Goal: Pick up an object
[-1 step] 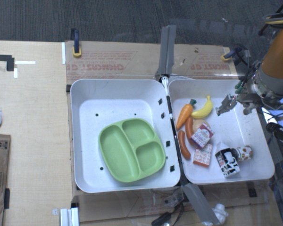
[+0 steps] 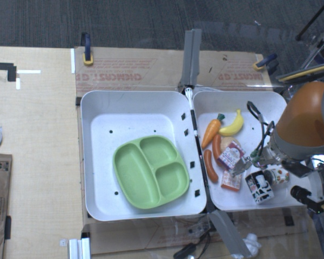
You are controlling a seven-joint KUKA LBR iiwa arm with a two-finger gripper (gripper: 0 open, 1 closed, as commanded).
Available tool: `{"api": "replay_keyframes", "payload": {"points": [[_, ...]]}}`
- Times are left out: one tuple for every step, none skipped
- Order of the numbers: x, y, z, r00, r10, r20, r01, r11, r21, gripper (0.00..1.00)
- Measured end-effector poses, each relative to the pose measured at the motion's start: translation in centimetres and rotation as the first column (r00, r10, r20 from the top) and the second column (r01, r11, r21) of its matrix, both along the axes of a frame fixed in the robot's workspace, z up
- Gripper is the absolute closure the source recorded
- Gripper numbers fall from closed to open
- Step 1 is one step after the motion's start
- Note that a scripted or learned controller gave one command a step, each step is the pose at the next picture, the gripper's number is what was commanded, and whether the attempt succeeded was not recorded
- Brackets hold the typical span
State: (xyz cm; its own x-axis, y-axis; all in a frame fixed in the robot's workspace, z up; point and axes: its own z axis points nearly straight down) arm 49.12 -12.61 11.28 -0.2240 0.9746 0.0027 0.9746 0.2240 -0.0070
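Nearby, pincer point(image 2: 242, 166) over snack packets point(image 2: 231, 156), carrot point(image 2: 211, 132), banana point(image 2: 233, 124), sausages point(image 2: 210, 165).

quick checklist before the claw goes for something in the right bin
1. Claw over the right bin: ok, it hangs low among the food items.
2. Something to pick beneath it: ok, a small pink packet and a red-and-white packet lie right by the claw.
3. Claw already holding something: cannot tell, the wrist hides its tips.
4. Neighbours apart from the target: not ok, two sausages, a carrot and a banana crowd close on the left, and a black-and-white carton on the right.
5. Left bin: ok, the green divided plate lies flat inside.
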Motion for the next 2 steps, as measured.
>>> {"api": "replay_keyframes", "payload": {"points": [[-1.03, -3.13, -1.87, 0.997, 0.075, 0.010, -0.075, 0.997, 0.003, 0.00], [-1.00, -3.09, -1.87, 0.996, 0.093, 0.013, -0.093, 0.996, 0.001, 0.00]]}}
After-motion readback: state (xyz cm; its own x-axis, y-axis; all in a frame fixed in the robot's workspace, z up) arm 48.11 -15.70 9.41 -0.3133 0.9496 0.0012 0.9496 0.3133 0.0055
